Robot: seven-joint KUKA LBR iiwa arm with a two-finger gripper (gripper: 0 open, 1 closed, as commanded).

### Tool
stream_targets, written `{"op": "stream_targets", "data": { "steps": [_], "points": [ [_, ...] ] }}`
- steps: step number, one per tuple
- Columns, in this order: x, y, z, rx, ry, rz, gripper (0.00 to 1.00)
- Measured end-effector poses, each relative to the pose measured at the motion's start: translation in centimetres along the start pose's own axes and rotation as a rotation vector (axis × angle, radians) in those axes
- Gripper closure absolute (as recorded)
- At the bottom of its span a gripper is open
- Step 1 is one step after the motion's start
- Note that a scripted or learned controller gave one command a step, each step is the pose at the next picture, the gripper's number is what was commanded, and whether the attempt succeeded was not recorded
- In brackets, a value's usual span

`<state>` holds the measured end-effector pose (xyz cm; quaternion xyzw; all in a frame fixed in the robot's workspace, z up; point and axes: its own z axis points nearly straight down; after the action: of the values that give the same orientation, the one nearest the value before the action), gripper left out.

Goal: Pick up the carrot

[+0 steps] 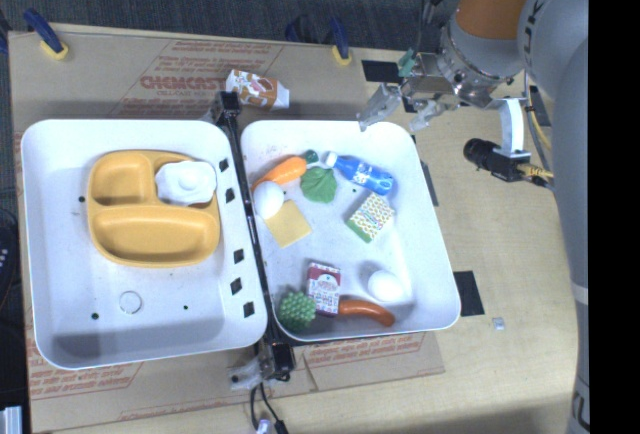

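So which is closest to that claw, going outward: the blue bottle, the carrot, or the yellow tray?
Measured from the gripper:
1. Blue bottle, top of the right bin, just below the gripper.
2. Carrot, upper left of the same bin.
3. Yellow tray, in the left bin.

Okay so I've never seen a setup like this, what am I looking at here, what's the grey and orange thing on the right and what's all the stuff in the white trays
The grey and orange thing is a robot arm reaching in from the right. At its tip is a two-finger gripper, its "hand", hovering above the far rim of the right bin with its fingers spread and nothing between them. The picture comes from one fixed camera above the bench, looking down at a slant.

The left bin holds a yellow divided tray with a white item in one compartment. The right bin holds toy food: the carrot it is meant to pick up, a blue bottle, a green leaf, a cheese slice, two white eggs, a small patterned box, a red carton, a broccoli and a sausage.
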<state>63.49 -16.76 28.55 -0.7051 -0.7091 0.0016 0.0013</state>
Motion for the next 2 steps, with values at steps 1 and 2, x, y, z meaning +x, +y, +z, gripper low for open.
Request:
{"op": "stream_targets", "data": {
  "steps": [1, 2],
  "points": [
    [3.3, -1.0, 14.1, 0.002, 0.001, -0.152, 0.0],
    [5.7, -0.8, 19.1, -0.008, -0.013, -0.063, 0.0]
  ]
}}
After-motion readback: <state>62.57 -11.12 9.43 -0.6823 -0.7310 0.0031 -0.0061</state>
